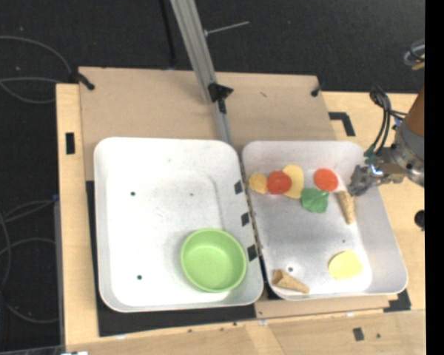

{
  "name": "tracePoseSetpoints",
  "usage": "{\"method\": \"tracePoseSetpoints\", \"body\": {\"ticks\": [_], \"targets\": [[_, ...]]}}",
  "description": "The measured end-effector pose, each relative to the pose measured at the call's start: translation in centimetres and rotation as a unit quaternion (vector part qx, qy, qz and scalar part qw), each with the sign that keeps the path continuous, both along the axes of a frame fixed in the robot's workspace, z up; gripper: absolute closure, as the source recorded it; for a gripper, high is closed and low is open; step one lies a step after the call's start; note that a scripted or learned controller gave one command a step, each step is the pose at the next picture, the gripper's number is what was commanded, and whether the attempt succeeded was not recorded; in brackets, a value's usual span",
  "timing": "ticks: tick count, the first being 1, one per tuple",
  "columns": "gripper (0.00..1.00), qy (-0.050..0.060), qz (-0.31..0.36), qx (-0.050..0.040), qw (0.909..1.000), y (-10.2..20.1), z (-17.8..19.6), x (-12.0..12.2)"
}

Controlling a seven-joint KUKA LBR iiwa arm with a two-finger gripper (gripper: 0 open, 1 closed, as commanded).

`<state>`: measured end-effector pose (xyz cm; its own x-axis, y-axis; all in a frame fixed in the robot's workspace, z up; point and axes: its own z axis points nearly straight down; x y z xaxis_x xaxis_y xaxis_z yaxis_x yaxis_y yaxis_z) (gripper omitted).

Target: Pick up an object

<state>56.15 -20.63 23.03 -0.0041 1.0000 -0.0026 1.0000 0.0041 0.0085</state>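
Two shallow white plastic bins side by side on a tan wooden desk (177, 102). In the left bin (133, 176), a smooth round green bowl (213, 259). In the right bin (370, 228), small toy foods: red ball (278, 183), yellow lump (294, 174), red round piece (325, 178), bumpy green piece (314, 200), flat yellow disc (345, 265), two tan cones (289, 280). Over the right bin's upper right edge, grey metal gripper (362, 177); jaws too small to tell if spread or pressed.

Bins (163, 168): looked like smooth white plastic, faintly speckled, matt.
Green bowl (213, 259): looked like smooth plastic with a soft sheen.
Worktop (266, 95): was flat tan board, wood-like and matt.
Slanted post (192, 32): was pale metal, ribbed and slightly shiny.
Tool (361, 177): looked like grey metal.
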Motion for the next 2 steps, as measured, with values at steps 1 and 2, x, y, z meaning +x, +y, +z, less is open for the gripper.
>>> {"method": "tracePoseSetpoints", "body": {"ticks": [1,2], "targets": [[1.0,0.002,0.0,0.0009,1.0,-0.1,2.7,0.1],[1.0,0.003,0.001,0.0009,1.0,5.4,1.6,1.1]]}}
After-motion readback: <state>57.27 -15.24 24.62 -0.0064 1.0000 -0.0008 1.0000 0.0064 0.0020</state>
